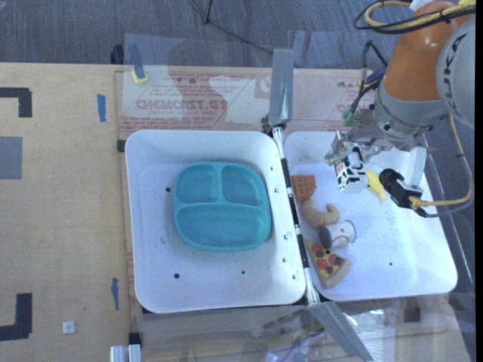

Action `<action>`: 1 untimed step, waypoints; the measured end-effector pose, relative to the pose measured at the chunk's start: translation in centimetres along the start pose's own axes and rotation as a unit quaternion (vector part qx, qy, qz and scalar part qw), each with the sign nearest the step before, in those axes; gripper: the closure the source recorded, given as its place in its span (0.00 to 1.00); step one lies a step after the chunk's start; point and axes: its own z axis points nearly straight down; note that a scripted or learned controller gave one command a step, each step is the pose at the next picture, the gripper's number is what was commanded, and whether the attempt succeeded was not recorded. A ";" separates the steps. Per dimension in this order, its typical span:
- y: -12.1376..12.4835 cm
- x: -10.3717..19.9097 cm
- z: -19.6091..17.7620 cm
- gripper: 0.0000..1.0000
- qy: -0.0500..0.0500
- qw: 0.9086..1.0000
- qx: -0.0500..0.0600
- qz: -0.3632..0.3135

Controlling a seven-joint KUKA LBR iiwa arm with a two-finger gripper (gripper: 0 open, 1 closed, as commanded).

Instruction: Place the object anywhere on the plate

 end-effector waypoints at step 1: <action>-0.5 9.2 2.4 1.00 0.001 0.999 0.001 -0.033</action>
